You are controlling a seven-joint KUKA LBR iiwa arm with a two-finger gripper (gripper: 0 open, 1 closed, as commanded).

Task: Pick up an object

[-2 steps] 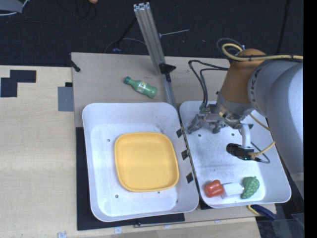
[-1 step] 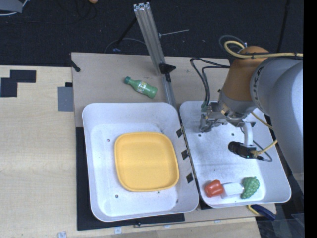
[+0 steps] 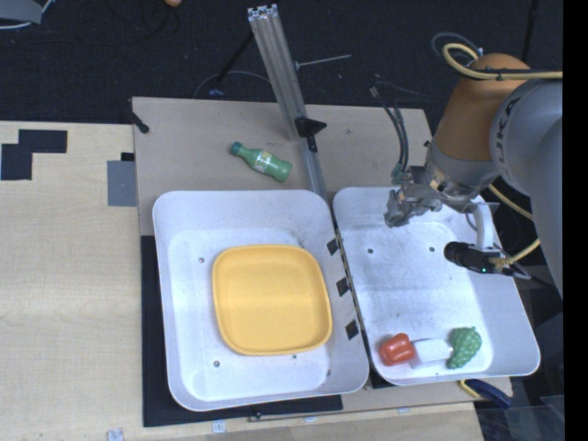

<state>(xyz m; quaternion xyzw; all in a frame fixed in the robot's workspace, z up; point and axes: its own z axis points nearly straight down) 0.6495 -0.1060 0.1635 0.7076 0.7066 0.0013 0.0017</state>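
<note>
We're pre-grasp: gripper (image 3: 401, 211) hovers over the right bin's (image 3: 404, 274) far edge, finger state indiscernible, probably empty, so next we descend toward the red pepper (image 3: 396, 349) at its near edge.

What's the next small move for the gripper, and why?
Probably travel toward the near end of the right bin. The gripper hangs over that bin's far end, while the red object and green object lie at the near end.
</note>
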